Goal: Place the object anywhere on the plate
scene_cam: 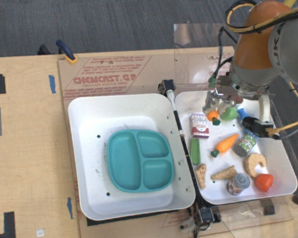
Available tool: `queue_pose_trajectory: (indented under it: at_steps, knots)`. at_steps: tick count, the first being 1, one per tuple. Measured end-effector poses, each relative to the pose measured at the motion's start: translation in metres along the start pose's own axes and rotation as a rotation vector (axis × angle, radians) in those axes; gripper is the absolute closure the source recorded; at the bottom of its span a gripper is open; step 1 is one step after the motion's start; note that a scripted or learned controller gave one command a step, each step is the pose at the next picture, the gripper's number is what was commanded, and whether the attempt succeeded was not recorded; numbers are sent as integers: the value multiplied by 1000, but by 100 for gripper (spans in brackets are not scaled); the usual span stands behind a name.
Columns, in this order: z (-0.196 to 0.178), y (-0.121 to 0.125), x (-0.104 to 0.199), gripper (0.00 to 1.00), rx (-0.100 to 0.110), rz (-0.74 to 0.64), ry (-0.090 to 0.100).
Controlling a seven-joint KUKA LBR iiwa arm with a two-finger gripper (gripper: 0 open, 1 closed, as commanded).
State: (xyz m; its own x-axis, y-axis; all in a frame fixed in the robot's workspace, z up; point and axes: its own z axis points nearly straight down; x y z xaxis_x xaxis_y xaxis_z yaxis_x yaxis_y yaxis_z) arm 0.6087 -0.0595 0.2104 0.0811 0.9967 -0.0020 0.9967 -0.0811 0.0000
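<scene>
The teal divided plate [139,160] lies in the left white bin [84,146] with nothing on it. My gripper [217,106] hangs low over the back of the right bin [287,172], just above a small orange piece [213,117] and a green piece [229,113]. Whether either of them is held cannot be made out. Around it lie a red and white carton [200,125], a toy carrot [225,144], a green stick [195,151] and a green-labelled can [245,144].
Toward the front of the right bin are a bagel [255,163], a red tomato [264,182], a grey can [238,184] and two tan bread pieces [200,176]. A black divider [178,124] separates the bins. The arm's cables [272,128] cross the right bin's edge.
</scene>
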Motion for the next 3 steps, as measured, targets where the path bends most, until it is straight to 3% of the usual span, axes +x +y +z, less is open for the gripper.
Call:
queue_pose_trajectory:
  at_steps: [2,3]
  knots:
    - [-9,-87,138,100,7,287,3]
    - [-9,-87,136,0,6,289,1]
